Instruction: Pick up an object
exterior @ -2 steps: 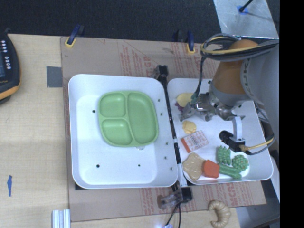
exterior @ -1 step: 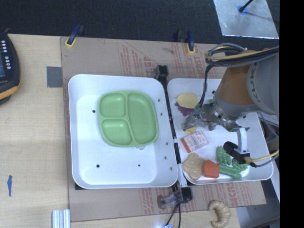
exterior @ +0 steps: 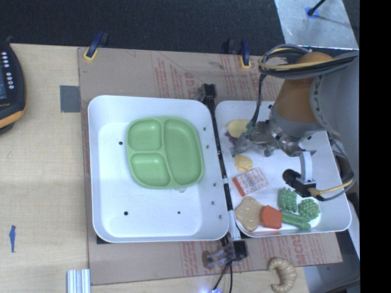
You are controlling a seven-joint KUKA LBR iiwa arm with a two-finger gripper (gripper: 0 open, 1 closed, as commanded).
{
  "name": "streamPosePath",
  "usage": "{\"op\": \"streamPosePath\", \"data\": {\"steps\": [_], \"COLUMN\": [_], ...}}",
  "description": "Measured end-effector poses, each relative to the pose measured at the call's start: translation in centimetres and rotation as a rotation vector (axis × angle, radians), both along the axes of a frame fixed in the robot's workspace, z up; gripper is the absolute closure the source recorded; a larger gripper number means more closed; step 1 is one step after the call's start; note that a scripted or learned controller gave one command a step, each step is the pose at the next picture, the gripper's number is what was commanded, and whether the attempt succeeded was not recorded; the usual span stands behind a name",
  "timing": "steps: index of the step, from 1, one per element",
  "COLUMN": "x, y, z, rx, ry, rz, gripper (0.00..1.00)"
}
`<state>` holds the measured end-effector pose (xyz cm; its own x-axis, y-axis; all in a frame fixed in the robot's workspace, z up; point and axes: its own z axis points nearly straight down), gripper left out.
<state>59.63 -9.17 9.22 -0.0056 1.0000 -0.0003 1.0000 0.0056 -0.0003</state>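
Observation:
My gripper (exterior: 246, 143) hangs low over the back left part of the right bin (exterior: 333, 163). It sits between a yellow lemon-like piece (exterior: 237, 127) just behind it and a smaller yellow piece (exterior: 244, 162) just in front of it. A purple scrap (exterior: 232, 135) shows beside the gripper. Nearer the front lie a red and white packet (exterior: 250, 180), a tan cookie (exterior: 247, 213), a red block (exterior: 272, 217) and green vegetable toys (exterior: 299, 206). I see nothing lifted off the bin floor.
The left bin (exterior: 110, 212) bears a green divided plate (exterior: 165, 151). A tan croissant toy (exterior: 283, 272) lies on the bench in front of the right bin. The grey arm with its orange band (exterior: 299, 99) covers the right bin's back right part.

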Motion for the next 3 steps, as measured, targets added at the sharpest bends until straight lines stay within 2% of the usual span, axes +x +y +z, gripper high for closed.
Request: {"op": "streamPosePath", "data": {"steps": [1,3], "x": [5.24,6.01], "y": [-0.2,-0.64], "z": [0.93,0.0], "rx": [0.0,0.0], "ry": [-0.003,0.003], "rz": [0.0,0.002], "gripper": [0.0,0.0]}}
